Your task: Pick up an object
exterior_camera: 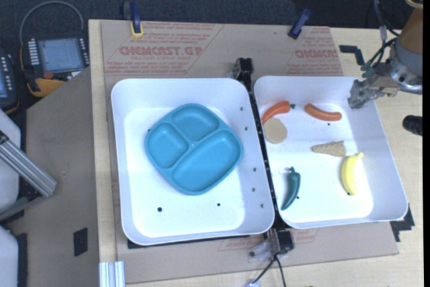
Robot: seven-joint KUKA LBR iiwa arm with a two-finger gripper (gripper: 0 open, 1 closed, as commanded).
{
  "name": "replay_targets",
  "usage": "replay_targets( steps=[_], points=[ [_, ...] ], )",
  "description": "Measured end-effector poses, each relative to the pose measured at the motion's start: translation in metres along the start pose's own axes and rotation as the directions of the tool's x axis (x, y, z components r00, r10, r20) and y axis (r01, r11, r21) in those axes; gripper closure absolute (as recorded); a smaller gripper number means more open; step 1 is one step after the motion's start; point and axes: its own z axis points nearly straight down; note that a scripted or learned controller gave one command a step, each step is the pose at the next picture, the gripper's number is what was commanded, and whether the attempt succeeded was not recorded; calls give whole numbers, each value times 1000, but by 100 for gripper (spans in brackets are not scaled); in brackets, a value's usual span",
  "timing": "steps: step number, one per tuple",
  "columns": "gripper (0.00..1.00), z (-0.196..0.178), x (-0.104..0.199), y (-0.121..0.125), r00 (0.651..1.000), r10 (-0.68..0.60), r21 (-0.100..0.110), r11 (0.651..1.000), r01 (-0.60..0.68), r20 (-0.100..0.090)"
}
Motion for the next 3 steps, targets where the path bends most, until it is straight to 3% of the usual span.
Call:
replay_targets(
  steps=[2,3],
  points=[
    [100,-89,-1,7,1000,0,1,1000,0,0],
    [100,-87,43,14,1000,-3,7,1000,3,-3]
  ],
)
